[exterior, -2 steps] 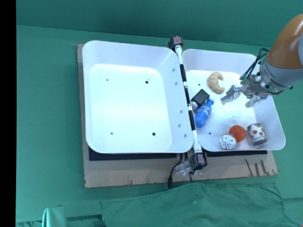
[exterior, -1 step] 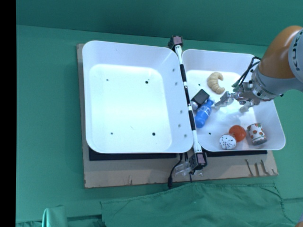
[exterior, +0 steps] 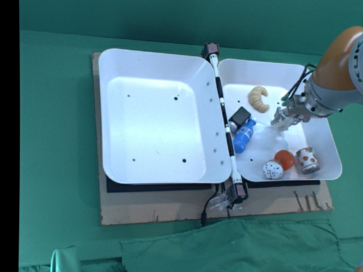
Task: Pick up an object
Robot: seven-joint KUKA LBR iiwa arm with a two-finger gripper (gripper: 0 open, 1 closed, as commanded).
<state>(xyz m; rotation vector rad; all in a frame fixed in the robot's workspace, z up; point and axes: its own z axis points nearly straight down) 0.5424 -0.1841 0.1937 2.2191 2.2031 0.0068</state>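
The right bin point(exterior: 323, 146) holds a tan croissant point(exterior: 260, 98), a black block point(exterior: 240, 117), a blue bottle point(exterior: 244, 136), an orange ball point(exterior: 285, 159), a white speckled ball point(exterior: 272, 170) and a red-and-white can point(exterior: 307, 160). My gripper point(exterior: 282, 121) hangs over the middle of this bin, to the right of the croissant and above the orange ball. I see nothing between its fingers.
The left bin point(exterior: 153, 126) lies beside the right one, split from it by a black-and-white bar point(exterior: 224, 115). Both sit on a brown board point(exterior: 170, 211) over green cloth.
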